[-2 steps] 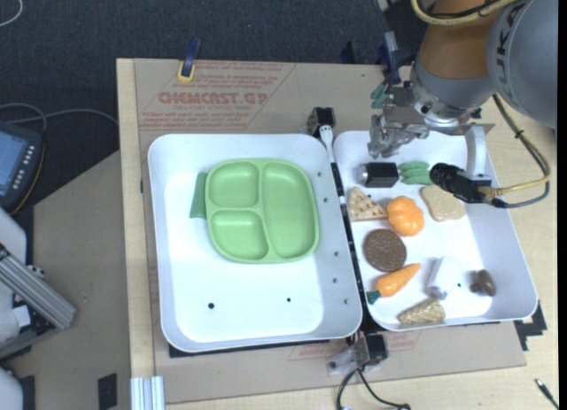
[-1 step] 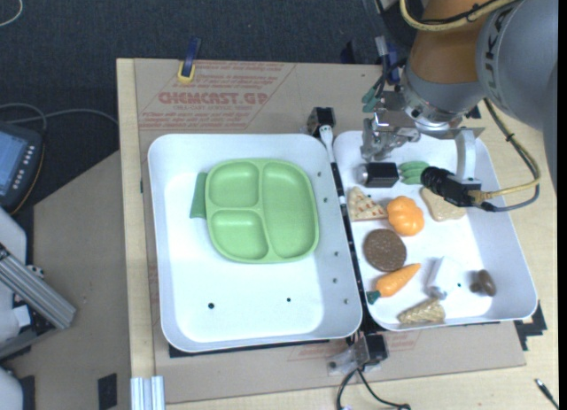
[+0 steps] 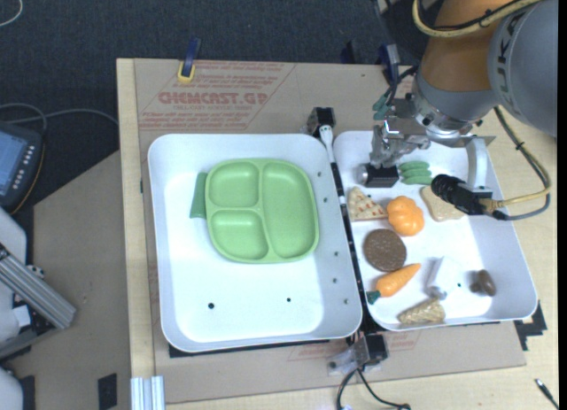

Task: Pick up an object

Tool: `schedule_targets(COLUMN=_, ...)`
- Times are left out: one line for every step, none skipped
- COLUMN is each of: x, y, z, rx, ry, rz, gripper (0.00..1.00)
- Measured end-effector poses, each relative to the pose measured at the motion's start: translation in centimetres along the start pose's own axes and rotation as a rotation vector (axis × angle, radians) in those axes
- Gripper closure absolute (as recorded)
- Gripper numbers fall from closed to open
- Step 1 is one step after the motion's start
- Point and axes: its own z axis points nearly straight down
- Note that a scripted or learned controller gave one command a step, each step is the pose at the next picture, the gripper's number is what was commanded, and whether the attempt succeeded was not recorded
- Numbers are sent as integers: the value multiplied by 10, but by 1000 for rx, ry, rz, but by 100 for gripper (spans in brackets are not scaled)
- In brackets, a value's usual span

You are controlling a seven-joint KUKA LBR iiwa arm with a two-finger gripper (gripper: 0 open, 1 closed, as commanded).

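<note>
Green toy [image 3: 413,170] lying just right of gripper [image 3: 383,172] — long axis across the right bin [image 3: 505,258] — finger spread impossible to tell.

Plastic, board and metal on the bench

Both bins [image 3: 168,222] look like smooth white plastic with a faint sheen; the green tray [image 3: 262,209] is matt plastic. The bench top [image 3: 142,107] is dull tan board, printed in red. The arm's orange band [image 3: 465,19] is glossy. The brown disc [image 3: 384,249] looks rough; the carrot [image 3: 396,280] smooth.
</note>
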Motion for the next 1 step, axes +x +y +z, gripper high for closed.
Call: schedule_targets(x=11, y=5, z=5, rx=-2, ry=0, rz=-3, gripper=100)
